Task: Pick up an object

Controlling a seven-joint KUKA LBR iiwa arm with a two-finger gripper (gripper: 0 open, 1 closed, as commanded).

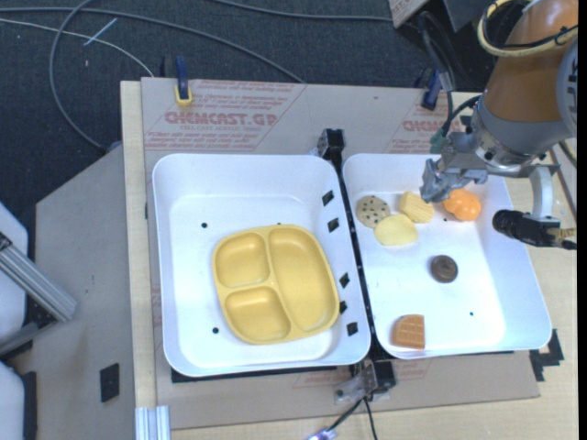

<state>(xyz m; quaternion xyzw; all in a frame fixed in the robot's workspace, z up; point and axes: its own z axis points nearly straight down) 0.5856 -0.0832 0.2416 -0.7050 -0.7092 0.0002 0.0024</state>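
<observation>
left bin [174, 246]: takes the desk's left half, holds a yellow divided plate [273, 283] sitting toward its near edge, three compartments
right bin [514, 310]: takes the desk's right half, holds all the small items
cookie [371, 211]: far-left part of right bin, just beside the divider
pale yellow piece [396, 231]: just right of cookie, touching or nearly touching it
yellow block [415, 207]: toward the far edge, just behind the pale piece
brown round item [445, 268]: middle of right bin, apart from the rest
orange-brown block [410, 331]: near edge of right bin
orange ball [463, 204]: far-right part of right bin, just beside the claw
claw [437, 187]: low over far edge of right bin, between yellow block and orange ball; opening can't be made out, nothing seen between the fingers
</observation>
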